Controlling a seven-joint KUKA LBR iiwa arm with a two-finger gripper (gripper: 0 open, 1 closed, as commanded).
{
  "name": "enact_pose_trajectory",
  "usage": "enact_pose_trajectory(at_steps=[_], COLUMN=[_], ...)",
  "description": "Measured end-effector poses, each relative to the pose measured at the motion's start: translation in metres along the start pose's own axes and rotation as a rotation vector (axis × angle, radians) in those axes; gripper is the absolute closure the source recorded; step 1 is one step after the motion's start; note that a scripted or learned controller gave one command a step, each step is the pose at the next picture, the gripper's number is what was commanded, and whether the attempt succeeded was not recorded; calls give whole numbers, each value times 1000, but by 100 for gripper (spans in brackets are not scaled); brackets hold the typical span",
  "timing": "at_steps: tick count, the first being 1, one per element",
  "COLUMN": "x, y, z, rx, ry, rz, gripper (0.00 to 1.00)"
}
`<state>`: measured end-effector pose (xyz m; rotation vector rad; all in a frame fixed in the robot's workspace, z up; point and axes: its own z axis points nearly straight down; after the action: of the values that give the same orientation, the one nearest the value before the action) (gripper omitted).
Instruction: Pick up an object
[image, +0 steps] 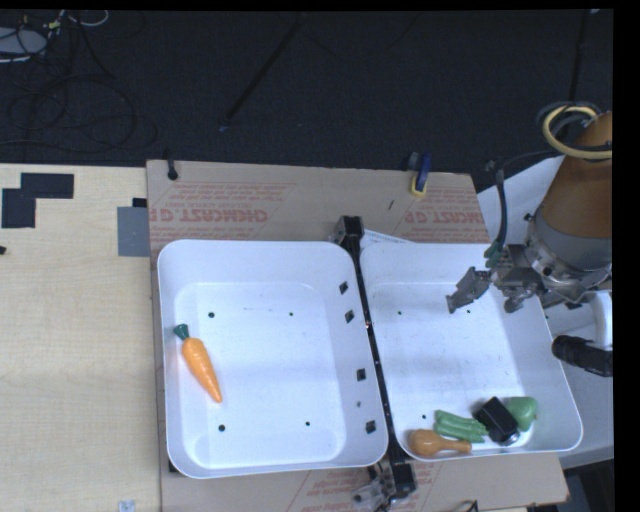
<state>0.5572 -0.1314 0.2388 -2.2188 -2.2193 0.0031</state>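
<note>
- Two white bins sit side by side on a cardboard sheet (300, 200) laid over the table (70, 330), their long inner rims touching along a black divider (365, 350).
- The left bin (260, 460) holds a carrot (200, 366), lying close to the left wall with its green top pointing toward the far side. The rest of that floor is bare white, so there is open room on the carrot's right and on both its near and far sides.
- The right bin (440, 265) has its things crowded into the near right corner: a tan gourd (437, 443) by the near rim, a green pod (460, 426) just beside it, a black block (497, 419) touching the pod, and a green piece (522, 408) behind the block, close to the right wall.
- The middle and far part of the right bin are clear floor.
- The arm (585, 190) comes in over the right rim of the right bin.
- The gripper (497, 289) hangs above the far right part of that bin, well apart from the cluster. Its dark fingers look spread, with nothing between them.
- A blue and yellow clamp (419, 173) sits on the far edge of the cardboard.
</note>
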Motion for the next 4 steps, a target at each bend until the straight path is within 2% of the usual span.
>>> enact_pose_trajectory(at_steps=[1, 2, 3, 4], x=[60, 57, 134, 195], y=[3, 2, -30, 11], z=[-164, -163, -308, -297], rx=[-21, 0, -17, -1], ry=[-1, -2, 1, -1], rz=[-8, -4, -9, -6], gripper=[0, 100, 100, 100])
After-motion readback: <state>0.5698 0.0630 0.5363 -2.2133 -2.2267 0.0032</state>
